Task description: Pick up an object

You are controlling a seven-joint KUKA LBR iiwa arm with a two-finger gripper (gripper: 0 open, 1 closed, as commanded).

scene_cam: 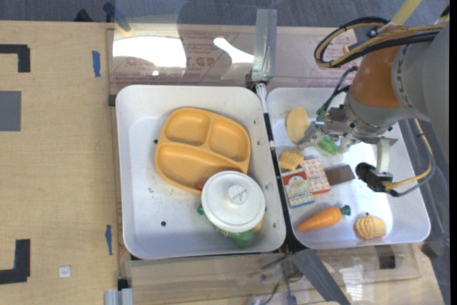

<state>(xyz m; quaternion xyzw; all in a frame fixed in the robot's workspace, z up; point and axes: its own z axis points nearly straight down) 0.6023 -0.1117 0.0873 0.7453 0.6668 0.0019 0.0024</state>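
Observation:
My gripper [325,136] is low over the upper middle of the right bin [414,214], under the grey and orange wrist. A small green object [329,146] shows right beneath it; whether it is gripped is hidden. A pale yellow food piece [297,123] lies just to the gripper's left, and a tan cracker-like piece [290,158] sits below that. A red and white box [305,182] and a brown bar [338,174] lie near the bin's middle. An orange carrot [321,218] and a round orange piece [370,226] rest at the front.
The left bin [136,175] holds an orange divided plate [203,145] and a white lidded bowl [233,200] with something green under it. A divider wall [271,153] separates the bins. Cables loop above the wrist, and a black part [368,173] hangs to the gripper's right.

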